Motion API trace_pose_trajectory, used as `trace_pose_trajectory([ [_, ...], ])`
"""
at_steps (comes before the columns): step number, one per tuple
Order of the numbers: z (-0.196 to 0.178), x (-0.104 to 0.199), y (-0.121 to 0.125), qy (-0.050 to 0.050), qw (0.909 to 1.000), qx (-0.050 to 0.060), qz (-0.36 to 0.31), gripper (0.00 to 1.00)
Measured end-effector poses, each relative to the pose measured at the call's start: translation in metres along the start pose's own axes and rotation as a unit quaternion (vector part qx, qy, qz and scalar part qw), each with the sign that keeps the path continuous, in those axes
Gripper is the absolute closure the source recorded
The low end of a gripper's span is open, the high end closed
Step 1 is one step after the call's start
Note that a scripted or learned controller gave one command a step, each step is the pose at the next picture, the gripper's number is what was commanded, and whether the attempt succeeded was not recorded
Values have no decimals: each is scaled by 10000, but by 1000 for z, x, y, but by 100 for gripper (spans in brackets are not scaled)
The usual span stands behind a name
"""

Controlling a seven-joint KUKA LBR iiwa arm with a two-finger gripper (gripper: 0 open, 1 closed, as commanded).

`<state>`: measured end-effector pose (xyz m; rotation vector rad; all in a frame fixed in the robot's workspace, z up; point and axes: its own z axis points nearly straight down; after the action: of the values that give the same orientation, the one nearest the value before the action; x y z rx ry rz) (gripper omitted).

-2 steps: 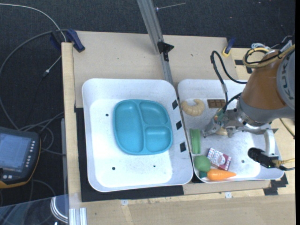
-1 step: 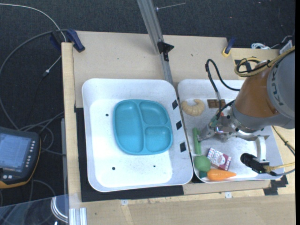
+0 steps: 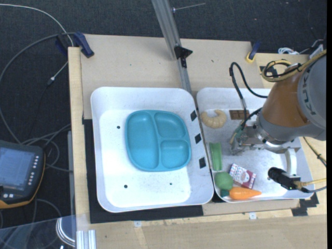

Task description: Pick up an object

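Since the objects crowd the right bin (image 3: 207,95), the gripper (image 3: 239,141) hangs low there — near the croissant (image 3: 213,118) — its grip I can't tell.

grey arm (image 3: 315,95), orange band, black cables
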<state>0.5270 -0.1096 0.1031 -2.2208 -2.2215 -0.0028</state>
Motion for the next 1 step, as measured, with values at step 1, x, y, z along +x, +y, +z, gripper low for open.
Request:
trace_pose_trajectory([
  [1, -44, -1, -4, -10, 10000, -14, -3, 100],
])
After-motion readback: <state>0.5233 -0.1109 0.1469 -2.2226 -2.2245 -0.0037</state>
